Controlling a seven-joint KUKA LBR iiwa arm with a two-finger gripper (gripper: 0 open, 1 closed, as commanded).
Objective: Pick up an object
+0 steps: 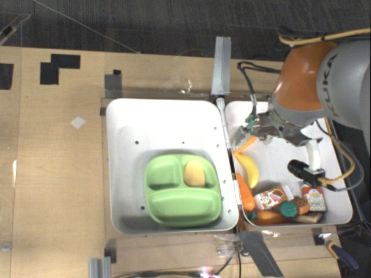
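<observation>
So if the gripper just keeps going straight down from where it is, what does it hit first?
Probably the banana, or the bare floor of the right bin beside it; the gripper hangs just above the banana's upper end, though depth is unclear.

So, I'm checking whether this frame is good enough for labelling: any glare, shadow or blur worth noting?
Camera view: even, soft light; the green divided tray casts a faint shadow on the left bin; the arm darkens part of the right bin; mild overall softness, so the packaging print near the banana is unreadable; bright glare at the bottom edge.
</observation>
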